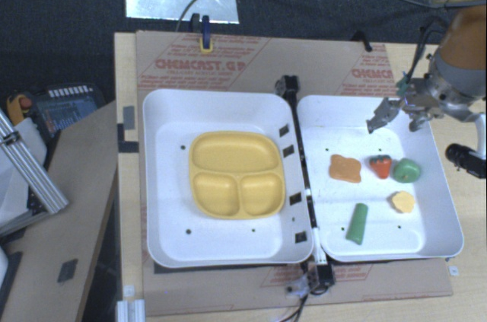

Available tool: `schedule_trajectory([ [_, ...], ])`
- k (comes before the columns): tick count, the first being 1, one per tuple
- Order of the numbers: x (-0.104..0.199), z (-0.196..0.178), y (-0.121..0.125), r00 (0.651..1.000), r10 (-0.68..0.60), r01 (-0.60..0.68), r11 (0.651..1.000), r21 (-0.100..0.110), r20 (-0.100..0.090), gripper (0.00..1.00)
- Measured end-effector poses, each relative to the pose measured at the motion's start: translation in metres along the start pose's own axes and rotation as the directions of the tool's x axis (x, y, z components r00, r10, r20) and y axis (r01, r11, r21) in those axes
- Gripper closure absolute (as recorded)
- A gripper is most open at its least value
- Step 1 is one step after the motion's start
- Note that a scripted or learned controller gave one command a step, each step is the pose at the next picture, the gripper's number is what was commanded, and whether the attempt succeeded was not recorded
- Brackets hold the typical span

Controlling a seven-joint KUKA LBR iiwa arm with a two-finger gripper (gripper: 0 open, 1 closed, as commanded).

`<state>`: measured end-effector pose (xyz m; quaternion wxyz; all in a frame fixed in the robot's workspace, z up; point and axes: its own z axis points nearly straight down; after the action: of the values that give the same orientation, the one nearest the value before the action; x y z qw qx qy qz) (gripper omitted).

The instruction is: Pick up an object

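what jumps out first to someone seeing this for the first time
The yellow divided tray stands out, sitting alone in the middle of the left bin. Next come the small toy foods in the right bin: an orange piece, a red item, a green round one, a yellow bit and a green stick. The gripper hovers over that bin's upper right.

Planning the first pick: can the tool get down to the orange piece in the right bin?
Probably yes. The orange piece lies flat with open floor around it, and the tool hovers above that bin.
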<state>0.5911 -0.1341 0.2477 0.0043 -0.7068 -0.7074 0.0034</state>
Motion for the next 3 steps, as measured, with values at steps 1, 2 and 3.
schedule_trajectory([
  [1, 0.0, -0.007, 0.002, 1.0, -0.002, 0.002, 1.0, -0.012, 0.001, 0.0],
  [2, -0.002, 0.05, -0.005, 1.0, 0.0, 0.0, 1.0, -0.01, 0.001, 0.0],
  [3, -0.007, 0.092, -0.005, 1.0, 0.0, 0.0, 1.0, -0.011, 0.001, 0.0],
])
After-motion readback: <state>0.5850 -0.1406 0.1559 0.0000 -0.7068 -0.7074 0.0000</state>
